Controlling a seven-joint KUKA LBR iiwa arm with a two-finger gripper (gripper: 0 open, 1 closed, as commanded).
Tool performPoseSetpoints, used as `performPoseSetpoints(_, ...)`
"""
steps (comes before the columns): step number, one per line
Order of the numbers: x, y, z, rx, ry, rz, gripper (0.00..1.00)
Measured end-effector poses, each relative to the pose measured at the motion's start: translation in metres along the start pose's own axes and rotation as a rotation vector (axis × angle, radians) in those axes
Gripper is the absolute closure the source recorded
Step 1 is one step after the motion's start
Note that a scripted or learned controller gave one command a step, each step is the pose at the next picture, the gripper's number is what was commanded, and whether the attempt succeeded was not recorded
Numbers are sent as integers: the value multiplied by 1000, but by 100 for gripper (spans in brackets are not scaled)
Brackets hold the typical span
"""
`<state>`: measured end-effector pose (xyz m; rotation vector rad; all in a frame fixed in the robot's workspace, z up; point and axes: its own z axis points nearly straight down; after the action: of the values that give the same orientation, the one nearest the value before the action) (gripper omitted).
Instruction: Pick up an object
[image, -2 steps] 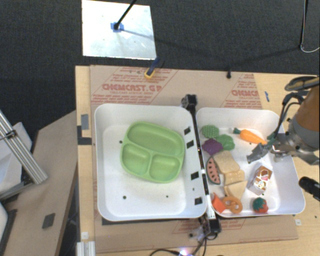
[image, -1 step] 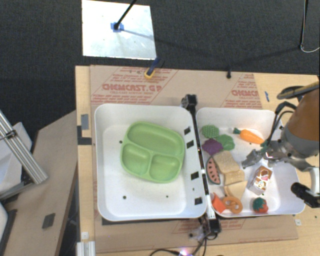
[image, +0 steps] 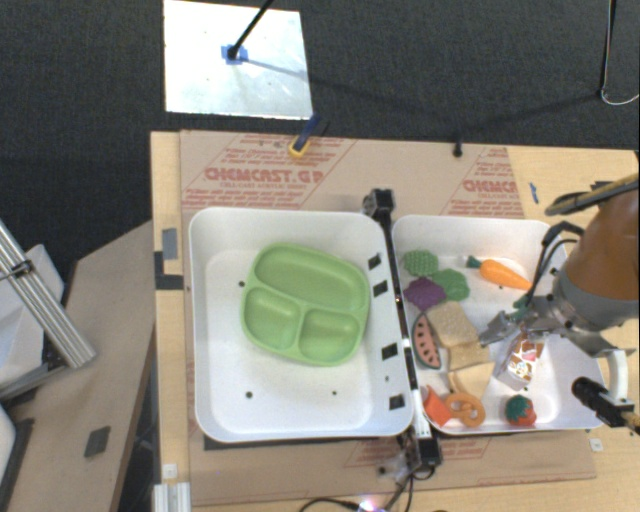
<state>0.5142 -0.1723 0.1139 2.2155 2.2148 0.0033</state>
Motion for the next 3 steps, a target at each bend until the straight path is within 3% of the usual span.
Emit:
performPoseSetpoints(1,-3,5,4,-14,-6,0,0)
performPoseSetpoints(2,-5,7,-8,-24,-14,2,100)
performPoseSetpoints(3,-10,11,-52,3,3,-4,100)
